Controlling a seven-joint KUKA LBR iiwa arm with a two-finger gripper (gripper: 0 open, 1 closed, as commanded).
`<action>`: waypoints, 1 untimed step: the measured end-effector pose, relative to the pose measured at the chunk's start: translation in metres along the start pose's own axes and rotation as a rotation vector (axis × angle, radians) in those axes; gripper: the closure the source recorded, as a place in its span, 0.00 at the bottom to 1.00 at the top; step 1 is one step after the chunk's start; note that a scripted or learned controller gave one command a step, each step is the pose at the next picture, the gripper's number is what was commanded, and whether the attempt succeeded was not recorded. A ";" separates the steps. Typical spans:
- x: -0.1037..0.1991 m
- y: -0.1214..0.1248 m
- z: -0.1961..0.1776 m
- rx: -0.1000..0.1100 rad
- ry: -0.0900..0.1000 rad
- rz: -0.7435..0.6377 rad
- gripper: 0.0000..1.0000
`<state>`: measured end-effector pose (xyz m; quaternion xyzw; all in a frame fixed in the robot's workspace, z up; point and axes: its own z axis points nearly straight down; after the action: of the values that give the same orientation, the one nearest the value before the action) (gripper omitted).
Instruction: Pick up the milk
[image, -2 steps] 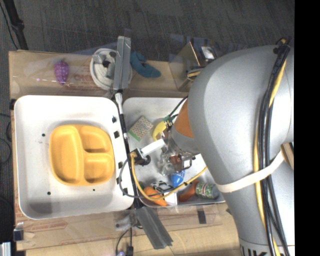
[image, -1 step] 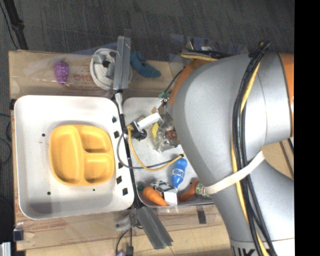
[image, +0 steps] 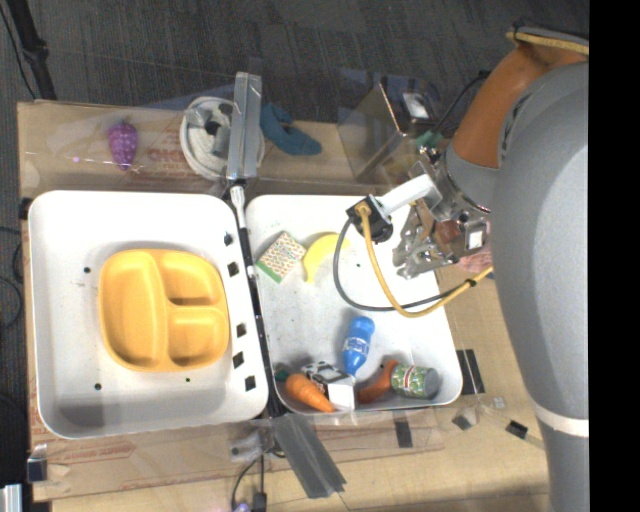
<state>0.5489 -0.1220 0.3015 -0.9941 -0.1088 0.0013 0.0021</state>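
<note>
One milk carton (image: 328, 378), small, black-and-white, lies at the right bin's (image: 300, 205) front edge, wedged between carrot (image: 308, 392) and blue bottle (image: 356, 345). Likely light, crushable; grip across flat sides. Pincer (image: 418, 250) hovers near back-right corner; opening can't tell.

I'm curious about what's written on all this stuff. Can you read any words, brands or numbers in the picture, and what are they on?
None can be read.
Milk carton: black and white print, too small to read.
Blue bottle: white label band, blurred.
Green can: label too blurred.
Checkered green and white packet: pattern, no legible words.
Bench edge: faint reddish marks, unreadable.
</note>
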 end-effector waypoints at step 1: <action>0.043 -0.020 0.087 0.000 -0.005 0.008 1.00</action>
<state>0.5860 -0.0927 0.2144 -0.9945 -0.1050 0.0040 0.0020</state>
